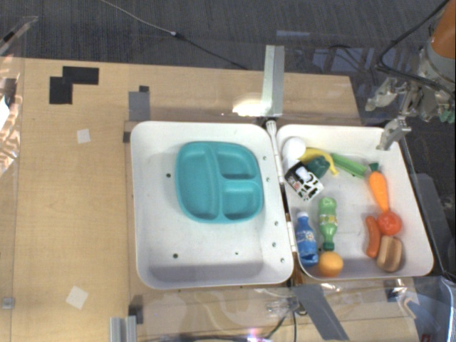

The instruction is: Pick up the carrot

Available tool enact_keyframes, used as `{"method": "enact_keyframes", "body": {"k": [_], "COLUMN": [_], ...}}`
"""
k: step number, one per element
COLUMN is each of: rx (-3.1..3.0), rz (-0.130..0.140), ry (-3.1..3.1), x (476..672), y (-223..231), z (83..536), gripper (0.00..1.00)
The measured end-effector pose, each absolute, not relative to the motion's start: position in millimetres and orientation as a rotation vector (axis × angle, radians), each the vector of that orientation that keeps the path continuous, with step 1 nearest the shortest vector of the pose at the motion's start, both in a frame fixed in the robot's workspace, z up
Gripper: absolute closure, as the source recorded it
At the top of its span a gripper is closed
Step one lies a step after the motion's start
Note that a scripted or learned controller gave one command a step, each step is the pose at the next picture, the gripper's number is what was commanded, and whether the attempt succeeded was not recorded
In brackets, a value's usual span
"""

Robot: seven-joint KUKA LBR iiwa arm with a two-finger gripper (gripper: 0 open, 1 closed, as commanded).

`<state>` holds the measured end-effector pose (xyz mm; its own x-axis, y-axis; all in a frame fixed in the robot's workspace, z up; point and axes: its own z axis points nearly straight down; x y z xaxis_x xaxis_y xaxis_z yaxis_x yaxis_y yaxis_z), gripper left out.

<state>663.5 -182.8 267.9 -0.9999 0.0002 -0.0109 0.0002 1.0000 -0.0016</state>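
Carrot (378, 190): orange, lying in the right bin (420, 212) near its right wall, pointed end toward the bin's near side, leafy green end toward the far side and just beside a green vegetable (350, 165). Directly below it in the view, a red tomato (389, 224), touching or nearly touching the carrot's tip; beside that a red sausage (372, 236) and a hot dog bun (389, 253). Elsewhere in the same bin: a white egg-like ball (293, 148), a yellow banana-like piece (318, 155), a black and white toy (304, 181), a green bottle (327, 221), a blue bottle (306, 238) and an orange fruit (330, 263). In the left bin (153, 191), a teal divided plate (219, 182), lying flat near the middle. Gripper (394, 127) up at the far right corner of the right bin, over the rim, with the grey arm (438, 55) and its orange band entering from the top right. Carrot well apart from the gripper, lower in the view and slightly to the left, with bare bin floor between. Nothing visible between the fingers; cannot tell how far apart the jaws stand from this angle.
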Motion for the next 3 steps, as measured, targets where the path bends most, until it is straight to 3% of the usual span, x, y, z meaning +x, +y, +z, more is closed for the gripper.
{"method": "enact_keyframes", "body": {"k": [1, 2, 3], "rx": [0.346, 0.334, 0.637], "rz": [-0.002, -0.006, 0.000], "ry": [3.110, 3.099, 3.063], "x": [651.5, 655.4, 536.6], "y": [-206, -204, -206], "z": [89, 104, 89], "gripper": [0.00, 1.00, 1.00]}}
